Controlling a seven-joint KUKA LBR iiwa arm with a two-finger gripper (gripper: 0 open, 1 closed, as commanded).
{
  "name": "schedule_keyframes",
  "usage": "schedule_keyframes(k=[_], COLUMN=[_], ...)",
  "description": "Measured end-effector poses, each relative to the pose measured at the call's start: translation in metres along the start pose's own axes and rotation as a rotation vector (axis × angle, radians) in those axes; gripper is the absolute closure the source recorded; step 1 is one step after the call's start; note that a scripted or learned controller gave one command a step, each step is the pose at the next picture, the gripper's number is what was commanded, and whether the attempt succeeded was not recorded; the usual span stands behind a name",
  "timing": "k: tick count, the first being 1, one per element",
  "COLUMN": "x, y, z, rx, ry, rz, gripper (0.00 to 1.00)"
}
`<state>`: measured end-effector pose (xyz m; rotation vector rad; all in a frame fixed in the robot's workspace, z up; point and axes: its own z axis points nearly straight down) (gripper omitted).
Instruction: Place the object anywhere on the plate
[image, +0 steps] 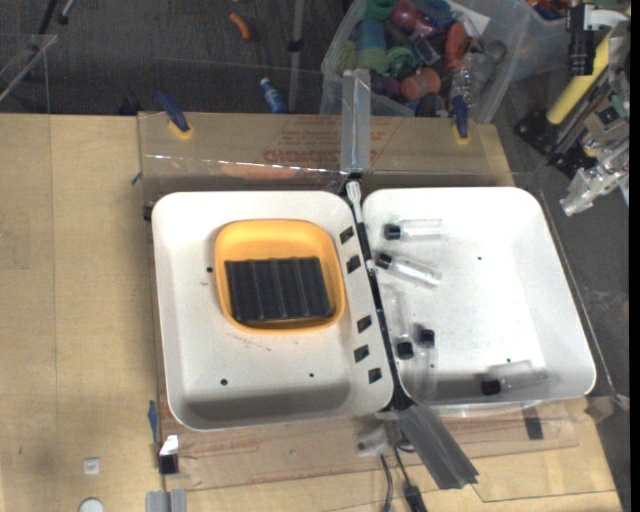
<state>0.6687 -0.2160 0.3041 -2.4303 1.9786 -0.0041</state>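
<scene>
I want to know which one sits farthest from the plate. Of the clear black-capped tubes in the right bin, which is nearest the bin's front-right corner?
The tube lying along the front edge; the other tubes lie by the divider.

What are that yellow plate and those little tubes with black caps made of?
The plate looks like glossy yellow plastic: its rim shines evenly. The tubes seem to be clear plastic or glass, since the white bin shows through them; which one I can't tell.

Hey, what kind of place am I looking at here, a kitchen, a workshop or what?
Most likely a robotics lab bench set up for pick-and-place trials: two white bins clamped side by side, an orange plate in one, clear vials in the other, and a toy-filled tub behind.
</scene>
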Motion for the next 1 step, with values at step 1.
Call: schedule_keyframes(k=[1], x=[-0.005], y=[-0.0001], z=[0.0304], rx=[-0.007], ry=[-0.004], rz=[-0.26], gripper=[1.0])
